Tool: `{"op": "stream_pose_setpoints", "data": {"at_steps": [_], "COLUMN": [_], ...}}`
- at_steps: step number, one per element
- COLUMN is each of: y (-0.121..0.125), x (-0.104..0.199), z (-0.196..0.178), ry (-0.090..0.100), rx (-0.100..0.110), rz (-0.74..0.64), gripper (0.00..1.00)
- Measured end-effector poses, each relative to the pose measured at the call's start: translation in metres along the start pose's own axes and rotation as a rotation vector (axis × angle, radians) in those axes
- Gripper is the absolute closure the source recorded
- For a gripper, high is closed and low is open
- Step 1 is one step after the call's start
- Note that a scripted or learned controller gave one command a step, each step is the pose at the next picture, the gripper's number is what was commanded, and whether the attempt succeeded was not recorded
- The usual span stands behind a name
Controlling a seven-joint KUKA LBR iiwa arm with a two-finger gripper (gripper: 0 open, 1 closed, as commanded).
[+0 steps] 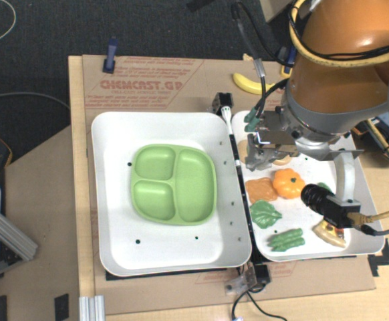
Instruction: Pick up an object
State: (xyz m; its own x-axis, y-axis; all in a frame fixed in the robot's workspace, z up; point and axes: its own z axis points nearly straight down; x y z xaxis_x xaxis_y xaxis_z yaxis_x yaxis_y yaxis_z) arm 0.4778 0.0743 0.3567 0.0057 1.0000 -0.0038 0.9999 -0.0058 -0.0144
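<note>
- Two shallow white bins were seen side by side on the worktop (81, 179), which was covered with a brown printed sheet.
- Left bin (114, 246): one light green divided plate (174, 184) with three compartments was lying flat near the middle. Nothing was seen in its compartments.
- Right bin (368, 243): partly hidden by the arm. Five small items were counted in its near half.
- One orange pumpkin-shaped piece (287, 182) was noted near the bin's middle, touching or just beside one tan-orange flat piece (261, 190) on its left.
- One green leaf-shaped piece (265, 214) was lying below the tan piece; one darker green bean-like piece (287, 239) was lying nearer the front rim.
- One yellow-brown wedge (331, 233) was seen at the front right, partly covered by a black fitting on the arm.
- One yellow banana (248, 83) was lying outside the bins, on the worktop behind the right bin.
- Gripper (265, 158): positioned low over the right bin's rear left part, just above the tan piece and pumpkin. Whether it was released or clenched could not be told; no item was seen in it.
</note>
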Motion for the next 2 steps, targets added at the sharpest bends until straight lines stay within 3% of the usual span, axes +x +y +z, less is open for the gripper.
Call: {"op": "stream_pose_setpoints", "data": {"at_steps": [1, 2], "y": [0.000, 0.000], "x": [-0.068, -0.095], "z": [-0.142, -0.003], "ry": [0.004, 0.003], "rx": [-0.033, 0.001], "rz": [0.002, -0.001], "gripper": [1.00, 1.00]}}
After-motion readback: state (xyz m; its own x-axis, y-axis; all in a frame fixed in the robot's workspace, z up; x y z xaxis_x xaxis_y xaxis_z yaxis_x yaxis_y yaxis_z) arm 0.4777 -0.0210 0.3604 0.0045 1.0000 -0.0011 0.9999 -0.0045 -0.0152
